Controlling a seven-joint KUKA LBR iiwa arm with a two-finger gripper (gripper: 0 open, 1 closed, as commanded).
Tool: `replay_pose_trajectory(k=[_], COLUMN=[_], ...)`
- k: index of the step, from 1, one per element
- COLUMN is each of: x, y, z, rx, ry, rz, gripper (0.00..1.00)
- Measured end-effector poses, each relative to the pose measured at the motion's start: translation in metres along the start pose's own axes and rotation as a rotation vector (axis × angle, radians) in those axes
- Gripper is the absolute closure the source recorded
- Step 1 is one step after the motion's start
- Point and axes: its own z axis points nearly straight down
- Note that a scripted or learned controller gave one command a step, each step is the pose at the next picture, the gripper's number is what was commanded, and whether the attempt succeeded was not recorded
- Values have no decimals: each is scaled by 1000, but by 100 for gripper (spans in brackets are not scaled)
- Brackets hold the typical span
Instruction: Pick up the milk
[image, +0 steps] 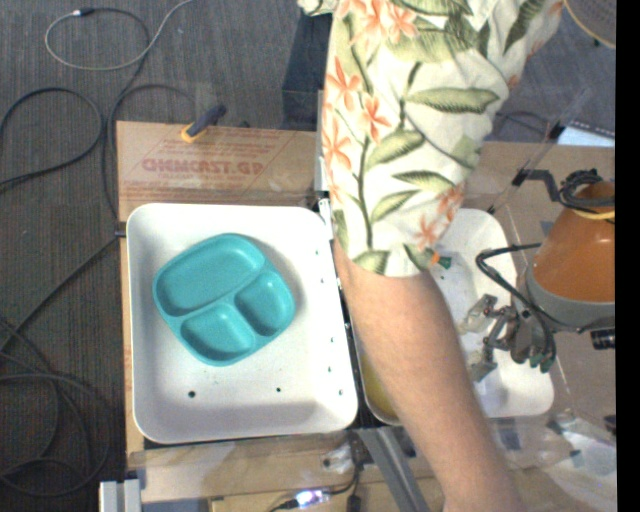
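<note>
Person's bare arm (420, 370) in a floral short-sleeved shirt (410, 110) reaches across the right shallow white bin (520, 395), covering most of it — you cannot see the milk from here. Your gripper (490, 345) hangs over that bin's right part, below the orange-banded grey arm (575, 260). The left white bin (235, 405) holds a teal three-compartment plastic tray (225, 297) — near its middle.

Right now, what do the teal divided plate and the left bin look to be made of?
Teal divided plate: likely molded plastic, smooth, matte to slightly glossy, with rounded compartment walls. Left bin: probably thin white plastic, though painted metal is possible; smooth, rounded corners, a few small dark dots.
</note>
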Motion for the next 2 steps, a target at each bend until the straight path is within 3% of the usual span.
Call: replay_pose_trajectory(k=[1,2], x=[19,19], y=[48,49], z=[38,31], rx=[7,7], ry=[-6,-2], rz=[-142,-142], gripper=[0,100])
